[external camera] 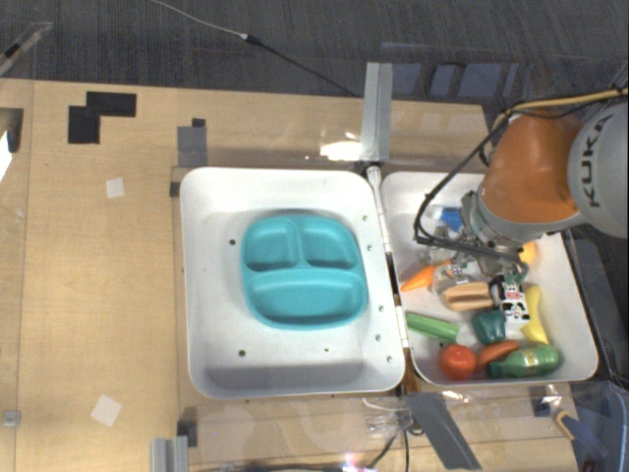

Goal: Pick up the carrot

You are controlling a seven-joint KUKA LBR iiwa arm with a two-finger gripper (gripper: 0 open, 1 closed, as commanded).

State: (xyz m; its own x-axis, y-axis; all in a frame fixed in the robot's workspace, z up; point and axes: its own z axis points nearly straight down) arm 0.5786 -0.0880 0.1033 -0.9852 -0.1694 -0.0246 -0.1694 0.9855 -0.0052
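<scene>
White plastic left bin [201, 264], well to the gripper's left, bearing a teal divided tray [300, 268]. Right bin [588, 347] under the grey arm [550, 170] with its orange band. Gripper [470, 262] low among toy food; finger state impossible to tell. Just below it, a hot dog [464, 294]; lower left, a green cucumber [432, 325] and red tomato [457, 361]; to its right, a yellow banana [535, 318]. Carrot [420, 279] just left of the gripper: small, orange, tapered, lying near the bin's left wall.

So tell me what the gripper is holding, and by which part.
Cannot be told: the gripper sits low over the right bin, beside the carrot, its grip hidden by the wrist.
</scene>
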